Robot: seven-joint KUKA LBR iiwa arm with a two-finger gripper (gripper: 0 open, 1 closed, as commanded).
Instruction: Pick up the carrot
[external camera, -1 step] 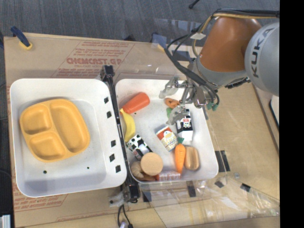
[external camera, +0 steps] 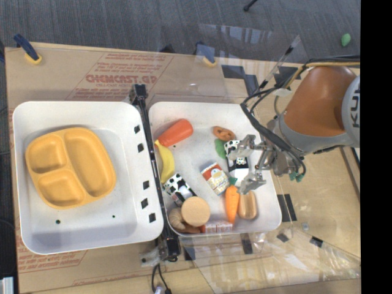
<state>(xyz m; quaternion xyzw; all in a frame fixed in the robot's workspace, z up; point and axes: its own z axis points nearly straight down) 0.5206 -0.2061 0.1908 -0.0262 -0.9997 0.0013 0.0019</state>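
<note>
- Orange and small, the carrot (external camera: 231, 203) lies in the near right part of the right bin (external camera: 202, 112), its green top pointing up toward my gripper (external camera: 251, 164).
- Just right of it, touching or nearly so, lies a tan hot-dog bun (external camera: 247, 206); to its left sits a round tan disc (external camera: 195, 211) on top of some brownish pieces near the bin's front wall.
- A black-and-white cow-patterned toy (external camera: 176, 185) lies left of the disc, and a small red-and-white carton (external camera: 215, 178) sits between that toy and the carrot.
- My gripper hangs just above the carrot's leafy end, slightly farther into the bin and a touch to the right; the carrot is not between my fingers.
- Whether my fingers are spread or pressed together I cannot tell: the metal parts blur into another cow-patterned piece (external camera: 234, 152) beneath them.
- A yellow banana (external camera: 165, 162) lies along the bin's left wall.
- Farther in, a green item (external camera: 220, 147) and a brown pretzel-like piece (external camera: 224, 132) sit left of my wrist, and a red-orange sausage-shaped piece (external camera: 176, 132) lies tilted near the far left corner.
- My arm's orange band (external camera: 315, 103) rises at the right, outside the bin.
- In the left bin (external camera: 79, 231), a yellow divided tray (external camera: 69, 166) rests well apart from everything else.
</note>
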